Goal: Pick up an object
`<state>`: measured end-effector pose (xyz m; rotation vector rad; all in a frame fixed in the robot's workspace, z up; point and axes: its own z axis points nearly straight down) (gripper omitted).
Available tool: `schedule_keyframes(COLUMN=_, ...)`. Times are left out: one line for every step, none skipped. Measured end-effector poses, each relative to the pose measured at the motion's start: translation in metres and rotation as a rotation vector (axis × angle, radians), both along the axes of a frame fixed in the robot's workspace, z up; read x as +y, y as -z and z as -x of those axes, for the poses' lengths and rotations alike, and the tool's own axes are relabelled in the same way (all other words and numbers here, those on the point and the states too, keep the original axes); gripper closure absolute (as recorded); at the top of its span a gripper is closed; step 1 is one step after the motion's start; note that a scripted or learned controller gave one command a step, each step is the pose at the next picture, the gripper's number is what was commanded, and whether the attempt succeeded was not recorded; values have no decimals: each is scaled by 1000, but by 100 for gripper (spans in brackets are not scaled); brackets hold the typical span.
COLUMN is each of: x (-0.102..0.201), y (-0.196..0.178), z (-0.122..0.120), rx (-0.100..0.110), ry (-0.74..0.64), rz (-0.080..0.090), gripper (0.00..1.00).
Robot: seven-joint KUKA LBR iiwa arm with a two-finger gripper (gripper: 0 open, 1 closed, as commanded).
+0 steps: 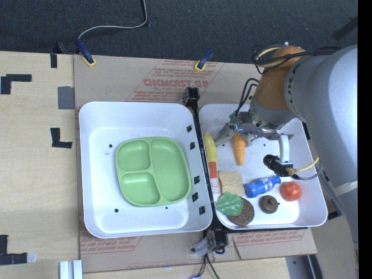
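Note:
My gripper [239, 131] is low over the back of the right bin [314, 214], its fingers open. An orange carrot [239, 149] lies on the bin floor with its top end between the fingers and its tip pointing toward the front. The fingers stand on either side of the carrot's top; I cannot tell whether they touch it. The grey arm with its orange band [278, 83] covers the bin's back right corner.
Also in the right bin are a yellow banana [210, 147] along the left wall, a tan sponge [231, 182], a blue bottle [261, 186], a red tomato [290, 190], a brown doughnut [268, 203] and a green leaf [230, 203]. The left bin [93, 156] holds a green divided plate [154, 170].

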<state>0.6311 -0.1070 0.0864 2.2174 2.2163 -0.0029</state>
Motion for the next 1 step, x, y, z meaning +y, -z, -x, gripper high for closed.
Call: schedule_keyframes(x=0, y=-9, z=0, rx=0, ry=0, rz=-1, gripper=100)
